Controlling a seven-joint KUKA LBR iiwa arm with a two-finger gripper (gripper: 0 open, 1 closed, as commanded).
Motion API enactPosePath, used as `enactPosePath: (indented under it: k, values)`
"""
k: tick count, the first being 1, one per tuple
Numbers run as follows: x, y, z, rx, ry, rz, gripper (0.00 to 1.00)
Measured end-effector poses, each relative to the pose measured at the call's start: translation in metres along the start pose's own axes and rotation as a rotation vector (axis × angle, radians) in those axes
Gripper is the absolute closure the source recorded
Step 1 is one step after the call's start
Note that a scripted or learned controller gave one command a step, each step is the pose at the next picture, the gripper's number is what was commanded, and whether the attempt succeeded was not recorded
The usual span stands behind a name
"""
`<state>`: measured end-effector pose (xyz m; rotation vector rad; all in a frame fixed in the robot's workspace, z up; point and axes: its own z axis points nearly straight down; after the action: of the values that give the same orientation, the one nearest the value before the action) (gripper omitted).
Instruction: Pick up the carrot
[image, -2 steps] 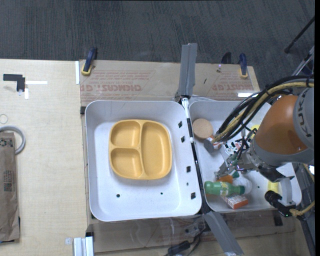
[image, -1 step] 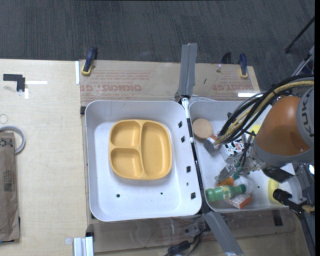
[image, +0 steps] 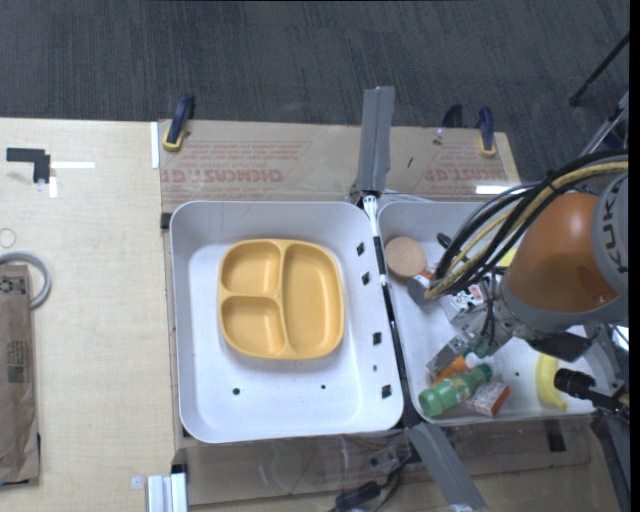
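Observation:
The carrot (image: 453, 368) shows as a small orange piece in the right bin (image: 420, 215), lying just above a green bottle (image: 452, 392). My gripper (image: 458, 348) hangs low right over the carrot, reaching in from the right under the arm's orange band (image: 562, 258). The gripper's body and cables cover most of the carrot, and I cannot see whether it is touching the carrot.
The left bin (image: 200, 380) holds a yellow three-part plate (image: 281, 298). In the right bin lie a round tan item (image: 405, 256) at the back left, a red-and-white packet (image: 490, 400) and a yellow item (image: 548, 384) at the front right.

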<state>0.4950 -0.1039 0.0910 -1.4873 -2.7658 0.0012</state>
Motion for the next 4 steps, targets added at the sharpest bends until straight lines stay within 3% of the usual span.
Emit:
enactPosePath:
  k: [1, 2, 3, 4]
  values:
    - [-0.001, -0.001, -0.009, 0.000, -0.001, 0.005, 1.00]
    - [-0.001, -0.001, -0.009, 0.000, -0.001, 0.004, 0.00]
    - [-0.023, -0.029, -0.001, -0.002, -0.002, -0.229, 0.00]
    - [-0.023, -0.029, -0.001, -0.002, -0.002, -0.229, 0.00]
